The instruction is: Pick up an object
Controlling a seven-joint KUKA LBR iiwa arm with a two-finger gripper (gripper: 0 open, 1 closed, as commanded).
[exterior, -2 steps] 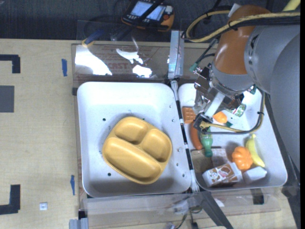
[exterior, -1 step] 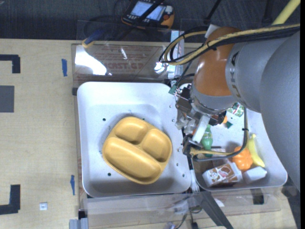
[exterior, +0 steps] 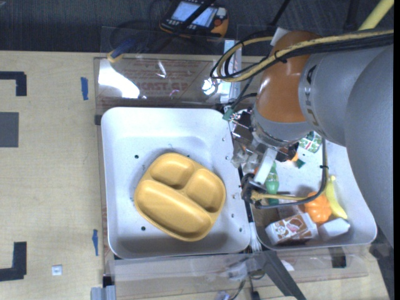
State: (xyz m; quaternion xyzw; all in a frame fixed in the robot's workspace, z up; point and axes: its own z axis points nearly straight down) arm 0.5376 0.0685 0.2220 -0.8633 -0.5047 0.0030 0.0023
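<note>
Two shallow white bins sit side by side on the bench. The left bin [exterior: 119,167] holds one thing: a large yellow divided tray [exterior: 180,194] with three compartments, lying upside down near the middle of the bin floor. The right bin [exterior: 362,224] holds several small things crowded together: one green bottle [exterior: 272,181], one orange ball-like item [exterior: 319,210], one yellow banana [exterior: 334,199], one brown-and-white carton [exterior: 291,229] lying on its side near the bin's front edge, and one green-and-white packet [exterior: 309,145] further back.

The grey arm with its orange band [exterior: 284,92] reaches in from the right and covers much of the right bin. The gripper [exterior: 253,174] hangs low at the right bin's left edge, just beside the green bottle (whether it grips anything cannot be told, the wrist and cables hiding it).

Behind the bins a clear plastic sheet [exterior: 156,80] glares with reflection, and a handheld control pendant [exterior: 194,17] lies on the dark floor above it
</note>
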